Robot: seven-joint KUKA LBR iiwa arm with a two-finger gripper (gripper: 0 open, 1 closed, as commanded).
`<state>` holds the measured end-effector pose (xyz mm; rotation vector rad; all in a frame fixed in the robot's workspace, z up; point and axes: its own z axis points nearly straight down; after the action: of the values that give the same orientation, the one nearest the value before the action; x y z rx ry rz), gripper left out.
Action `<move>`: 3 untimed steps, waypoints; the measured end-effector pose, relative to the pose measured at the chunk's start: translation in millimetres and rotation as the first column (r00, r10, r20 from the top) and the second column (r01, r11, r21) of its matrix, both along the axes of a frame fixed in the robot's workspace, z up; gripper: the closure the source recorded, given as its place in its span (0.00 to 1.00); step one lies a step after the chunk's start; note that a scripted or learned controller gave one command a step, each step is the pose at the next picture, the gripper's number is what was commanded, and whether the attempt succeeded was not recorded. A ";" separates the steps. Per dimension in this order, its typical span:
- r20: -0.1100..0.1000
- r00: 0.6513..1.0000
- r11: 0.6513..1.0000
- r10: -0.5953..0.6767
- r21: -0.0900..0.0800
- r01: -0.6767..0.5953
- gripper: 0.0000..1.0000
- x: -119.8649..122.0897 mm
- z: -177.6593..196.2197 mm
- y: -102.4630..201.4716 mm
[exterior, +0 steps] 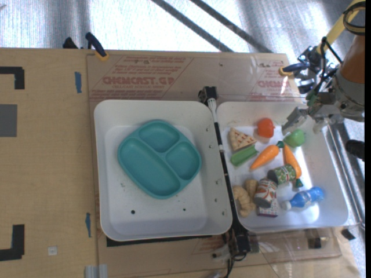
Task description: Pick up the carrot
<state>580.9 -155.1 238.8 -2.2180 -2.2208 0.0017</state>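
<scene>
Hovering above the right bin [333, 155], the end effector [298, 119] appears spread open and grasps nothing; the carrot [265, 156] lies among toys below.

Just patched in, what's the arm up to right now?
The grey arm's hand hangs over the far right part of the right white bin, near a green round toy. Two orange plastic carrots lie there among other toy food, one beside a green stick, one to its right; neither is between the fingers. The left white bin holds a teal divided plate.
</scene>
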 end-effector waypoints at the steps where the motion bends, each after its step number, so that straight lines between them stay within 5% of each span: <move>1: -0.007 0.998 0.998 -0.068 0.000 0.068 0.00 0.3 -133.5 6.1; 2: 0.012 0.995 0.995 -0.103 0.001 0.103 0.00 -24.3 -149.4 7.5; 3: 0.021 0.995 0.995 -0.102 -0.003 0.102 1.00 -21.6 -137.1 6.5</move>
<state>559.3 -148.6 101.8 -2.3416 -2.1157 -0.0170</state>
